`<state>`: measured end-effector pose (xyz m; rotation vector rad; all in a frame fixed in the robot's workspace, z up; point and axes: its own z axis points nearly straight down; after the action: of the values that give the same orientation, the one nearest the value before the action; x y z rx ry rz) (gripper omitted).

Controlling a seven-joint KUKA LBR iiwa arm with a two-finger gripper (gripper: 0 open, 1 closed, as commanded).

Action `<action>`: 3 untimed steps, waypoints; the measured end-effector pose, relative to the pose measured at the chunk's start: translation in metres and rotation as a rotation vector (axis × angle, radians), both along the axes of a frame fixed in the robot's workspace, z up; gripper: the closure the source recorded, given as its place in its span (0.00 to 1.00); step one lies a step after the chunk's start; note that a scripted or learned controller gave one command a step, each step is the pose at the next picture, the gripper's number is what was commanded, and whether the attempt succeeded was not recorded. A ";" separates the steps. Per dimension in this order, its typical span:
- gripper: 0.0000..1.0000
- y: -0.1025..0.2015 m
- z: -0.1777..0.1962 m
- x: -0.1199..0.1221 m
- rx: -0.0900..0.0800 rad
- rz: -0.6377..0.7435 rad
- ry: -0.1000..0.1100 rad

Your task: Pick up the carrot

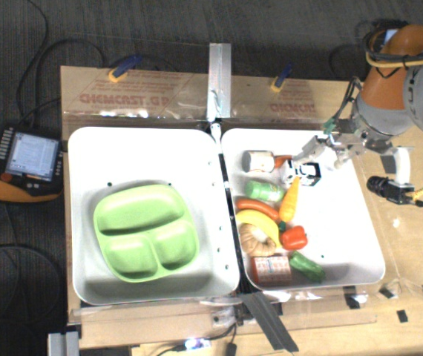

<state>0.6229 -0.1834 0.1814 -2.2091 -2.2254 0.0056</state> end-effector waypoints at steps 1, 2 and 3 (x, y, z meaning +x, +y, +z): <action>0.00 0.032 -0.094 -0.029 -0.005 0.084 -0.015; 0.00 0.073 0.020 -0.072 -0.001 0.312 -0.001; 0.00 0.060 -0.080 -0.124 -0.006 0.807 -0.017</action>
<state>0.4990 -0.1229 0.1017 -1.1646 -2.9308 -0.0029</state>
